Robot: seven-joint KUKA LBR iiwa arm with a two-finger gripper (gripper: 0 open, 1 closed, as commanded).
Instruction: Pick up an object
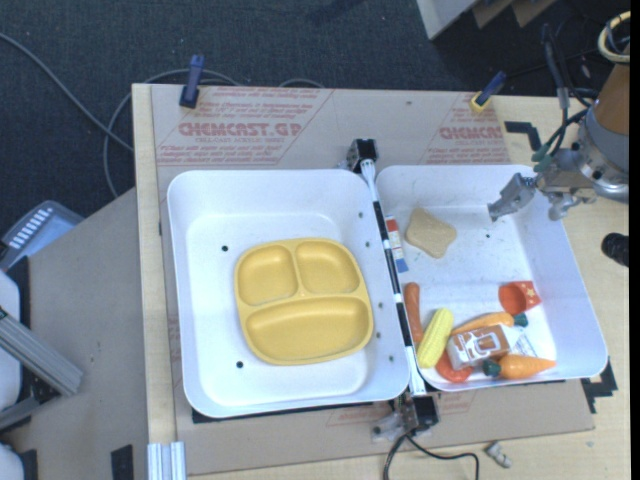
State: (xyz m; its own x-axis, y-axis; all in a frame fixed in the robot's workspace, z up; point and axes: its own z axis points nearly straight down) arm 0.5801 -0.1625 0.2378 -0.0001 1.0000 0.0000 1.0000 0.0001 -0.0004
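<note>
The right bin [563, 268] holds a tan slice of bread [430, 233] near its far left. Along its near side lie a thin orange-red sausage [412, 310], a yellow corn cob [434, 336], a small printed packet [486, 346], a red-orange wedge [519, 297] and an orange carrot [523, 366]. My gripper [535, 200] hangs over the far right part of this bin. Its grey fingers [508, 198] are spread open with nothing between them. It is well to the right of the bread and above the pile of food.
The left bin [200, 268] carries a yellow divided plate [300, 300]. A black and white divider strip [385, 258] runs between the bins. Blue and yellow clamps [190, 80] hold the cardboard base at the back. Cables hang at the right behind the arm.
</note>
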